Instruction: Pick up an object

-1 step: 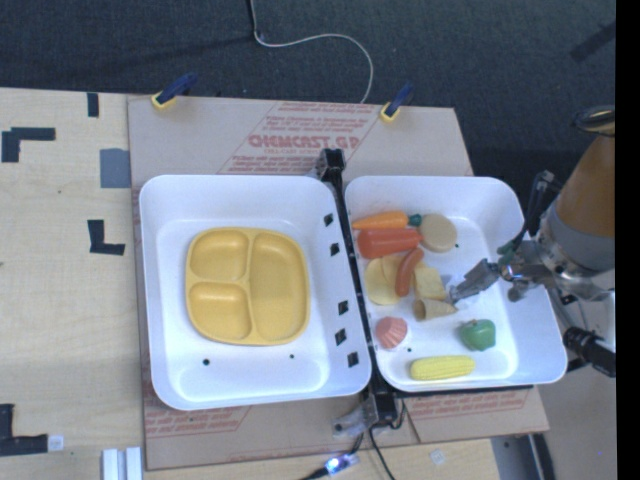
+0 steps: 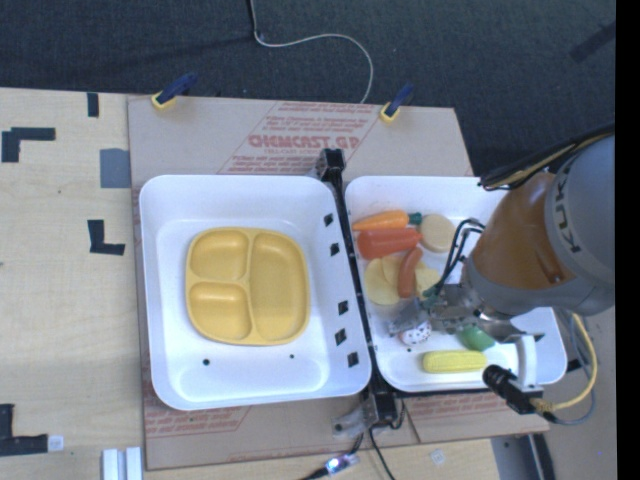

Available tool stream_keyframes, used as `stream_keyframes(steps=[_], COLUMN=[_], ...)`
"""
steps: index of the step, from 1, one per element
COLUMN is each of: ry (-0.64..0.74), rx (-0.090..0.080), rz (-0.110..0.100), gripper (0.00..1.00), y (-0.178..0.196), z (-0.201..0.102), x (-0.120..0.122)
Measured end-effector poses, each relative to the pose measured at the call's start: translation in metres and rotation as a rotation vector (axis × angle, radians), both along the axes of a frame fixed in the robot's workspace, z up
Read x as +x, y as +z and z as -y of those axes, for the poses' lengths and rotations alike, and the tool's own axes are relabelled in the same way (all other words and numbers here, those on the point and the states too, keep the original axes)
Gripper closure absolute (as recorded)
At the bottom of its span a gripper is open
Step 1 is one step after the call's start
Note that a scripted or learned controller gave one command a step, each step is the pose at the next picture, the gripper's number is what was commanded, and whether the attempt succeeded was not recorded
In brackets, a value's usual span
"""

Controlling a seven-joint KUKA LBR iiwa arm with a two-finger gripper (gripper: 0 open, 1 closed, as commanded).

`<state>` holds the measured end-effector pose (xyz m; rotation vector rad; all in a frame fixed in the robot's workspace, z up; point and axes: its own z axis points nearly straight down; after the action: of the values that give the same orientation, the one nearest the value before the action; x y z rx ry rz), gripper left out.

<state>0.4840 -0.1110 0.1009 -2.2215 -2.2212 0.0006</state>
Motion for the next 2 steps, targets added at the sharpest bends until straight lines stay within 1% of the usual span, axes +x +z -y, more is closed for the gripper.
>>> stream_keyframes(steps=[1,2], ry=[0.008,0.006], rx=[0.0,0.002], rz=[0.008,-0.005], gripper=[0.0,0.0], y=[0.088,0.083], z=[-0.044,-0.108], x=[0.042,-0.003])
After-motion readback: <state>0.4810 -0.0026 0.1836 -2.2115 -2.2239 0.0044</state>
